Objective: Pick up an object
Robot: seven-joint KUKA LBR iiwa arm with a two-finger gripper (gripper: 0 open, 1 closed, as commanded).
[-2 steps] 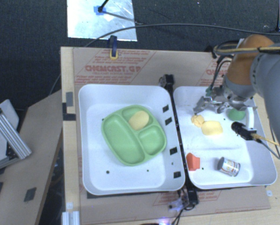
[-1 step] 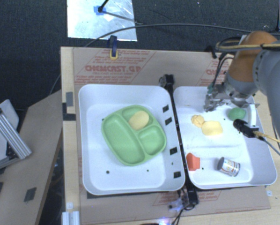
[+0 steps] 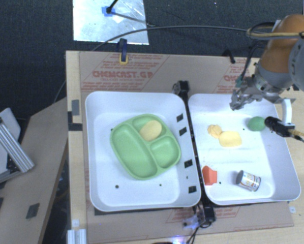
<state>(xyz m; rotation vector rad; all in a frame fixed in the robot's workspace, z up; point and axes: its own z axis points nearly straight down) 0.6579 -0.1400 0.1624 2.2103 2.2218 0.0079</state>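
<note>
Two white bins sit side by side on one bench (image 3: pixel 142 67). The left bin (image 3: pixel 103 136) holds one green tray (image 3: pixel 137 154) with three compartments; one yellow lump (image 3: pixel 151 130) lies in its upper right compartment, and the other two compartments are bare. The right bin (image 3: pixel 279 187) holds five loose things: one pale yellow block (image 3: pixel 230 139) near the middle, one small orange-yellow piece (image 3: pixel 214 130) just beside it on its left and seemingly touching it, one green ball (image 3: pixel 255 123) toward the far right, one can (image 3: pixel 248 180) lying on its side near the front, and one red piece (image 3: pixel 209 175) at the front left corner, well apart from the can.

One arm (image 3: pixel 284 50) reaches in from the right, and its gripper (image 3: pixel 238 101) hangs above the right bin's far edge, apart from all five things. The view is too blurred there to tell whether it is spread or closed. Nothing can be seen held in it.
</note>
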